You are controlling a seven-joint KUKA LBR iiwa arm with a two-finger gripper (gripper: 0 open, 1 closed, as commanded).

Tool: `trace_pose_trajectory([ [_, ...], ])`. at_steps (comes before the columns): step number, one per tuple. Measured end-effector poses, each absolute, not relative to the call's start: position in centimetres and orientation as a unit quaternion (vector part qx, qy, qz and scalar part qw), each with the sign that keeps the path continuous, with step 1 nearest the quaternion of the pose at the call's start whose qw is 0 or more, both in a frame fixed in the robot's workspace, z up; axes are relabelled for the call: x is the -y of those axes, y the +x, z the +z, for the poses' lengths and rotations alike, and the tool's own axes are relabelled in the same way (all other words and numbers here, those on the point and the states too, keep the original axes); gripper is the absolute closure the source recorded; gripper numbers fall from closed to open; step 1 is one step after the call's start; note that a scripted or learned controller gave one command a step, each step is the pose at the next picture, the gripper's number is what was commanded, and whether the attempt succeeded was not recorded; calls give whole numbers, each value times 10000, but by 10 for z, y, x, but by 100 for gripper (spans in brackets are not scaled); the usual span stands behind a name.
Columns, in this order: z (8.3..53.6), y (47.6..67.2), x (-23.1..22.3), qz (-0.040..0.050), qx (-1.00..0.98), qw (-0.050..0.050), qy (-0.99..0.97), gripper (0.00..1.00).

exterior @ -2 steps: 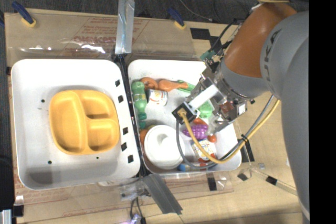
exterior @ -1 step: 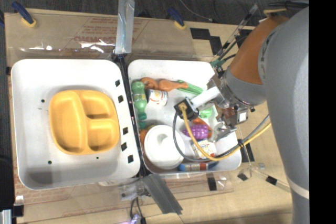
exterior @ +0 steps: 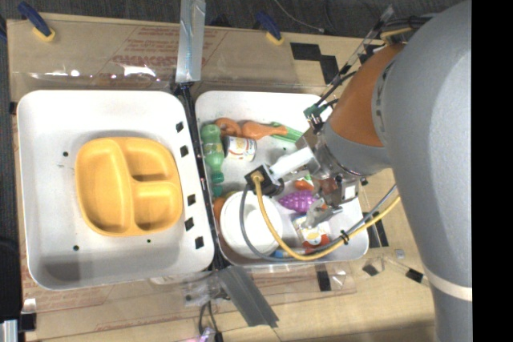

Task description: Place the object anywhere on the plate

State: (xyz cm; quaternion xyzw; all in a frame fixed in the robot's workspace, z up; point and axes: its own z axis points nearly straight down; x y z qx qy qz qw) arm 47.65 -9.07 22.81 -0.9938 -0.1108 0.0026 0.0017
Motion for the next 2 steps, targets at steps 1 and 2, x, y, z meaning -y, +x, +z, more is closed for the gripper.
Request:
trace_pose_trajectory([
  [1, 238, 477, 90, 37, 1145, 25, -9934, 100],
  [2, 186, 507, 96, 53, 1056, 25, -9944, 100],
])
